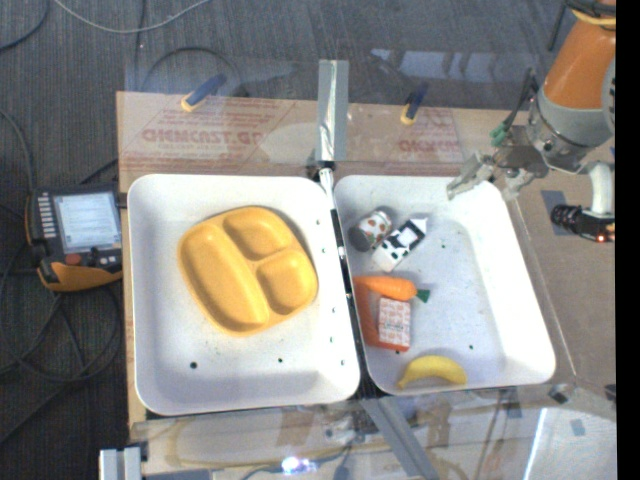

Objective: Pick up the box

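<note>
- The gripper [487, 175] hangs open and empty over the right bin's [520, 298] far right corner.
- The box [393, 322] lies flat near that bin's front left, touching the carrot [385, 287] and well apart from the gripper.
- A banana [433, 371] lies at the front.
- A yellow tray [248, 267] sits in the left bin [160, 368].
</note>
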Controlling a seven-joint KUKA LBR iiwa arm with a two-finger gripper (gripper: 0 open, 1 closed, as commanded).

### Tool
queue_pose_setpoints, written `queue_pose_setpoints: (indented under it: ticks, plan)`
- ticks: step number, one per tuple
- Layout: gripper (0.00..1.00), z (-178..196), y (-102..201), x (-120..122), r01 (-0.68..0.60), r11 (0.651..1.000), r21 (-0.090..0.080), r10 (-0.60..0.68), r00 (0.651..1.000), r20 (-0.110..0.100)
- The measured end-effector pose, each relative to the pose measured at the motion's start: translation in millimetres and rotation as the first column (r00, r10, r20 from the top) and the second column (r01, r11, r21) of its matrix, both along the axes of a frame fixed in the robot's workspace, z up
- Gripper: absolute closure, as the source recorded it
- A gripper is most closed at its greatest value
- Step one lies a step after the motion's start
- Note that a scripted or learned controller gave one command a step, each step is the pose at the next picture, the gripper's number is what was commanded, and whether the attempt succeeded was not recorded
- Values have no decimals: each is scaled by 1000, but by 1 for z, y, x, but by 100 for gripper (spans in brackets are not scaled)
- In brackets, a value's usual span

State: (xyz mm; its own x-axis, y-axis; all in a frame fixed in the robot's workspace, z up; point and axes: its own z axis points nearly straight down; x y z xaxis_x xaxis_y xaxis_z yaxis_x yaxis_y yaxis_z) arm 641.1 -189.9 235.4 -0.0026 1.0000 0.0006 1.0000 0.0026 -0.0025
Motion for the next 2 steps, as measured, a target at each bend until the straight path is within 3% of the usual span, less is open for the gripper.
queue_pose_setpoints:
  ticks: [1,2]
  plan:
    - [0,-112,41,-45,90,996,-4,-90,995,30]
    - [0,-124,80,-73,301,954,3,-301,951,70]
